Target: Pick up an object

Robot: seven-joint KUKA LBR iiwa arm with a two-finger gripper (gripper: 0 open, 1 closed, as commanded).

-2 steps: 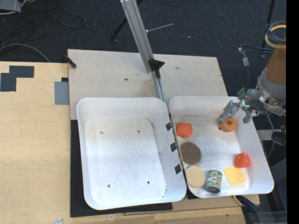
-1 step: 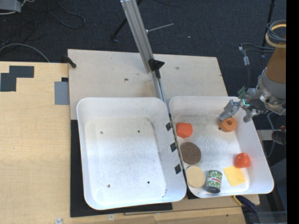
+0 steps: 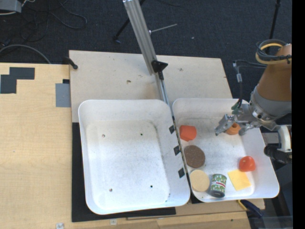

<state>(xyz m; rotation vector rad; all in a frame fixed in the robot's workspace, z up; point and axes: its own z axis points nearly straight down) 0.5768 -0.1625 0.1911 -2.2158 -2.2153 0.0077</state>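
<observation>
I see the gripper (image 3: 232, 126) low over the right bin (image 3: 267, 187), near that bin's far right corner. Its fingers stand apart, one toward the bin's middle and one toward the arm, and between them sits a small orange object (image 3: 233, 129). The fingers bracket it; contact on both sides appears likely, though the object is small and partly covered by the metal, so I treat the grasp as unconfirmed.

Relative to the gripper:
- An orange-red cup (image 3: 188, 132) stands to the left, near the divider between the bins, well apart.
- A brown disc (image 3: 194, 156) lies to the lower left, below the cup.
- A tan disc (image 3: 199, 180) lies further below, just beside a green-labelled can (image 3: 218, 185) lying on its side.
- A yellow block (image 3: 239, 180) lies below the gripper, just right of the can.
- A red round object (image 3: 247, 163) lies below and slightly right, just above the yellow block.

The left bin (image 3: 95, 113) sits far to the left of the gripper.
</observation>
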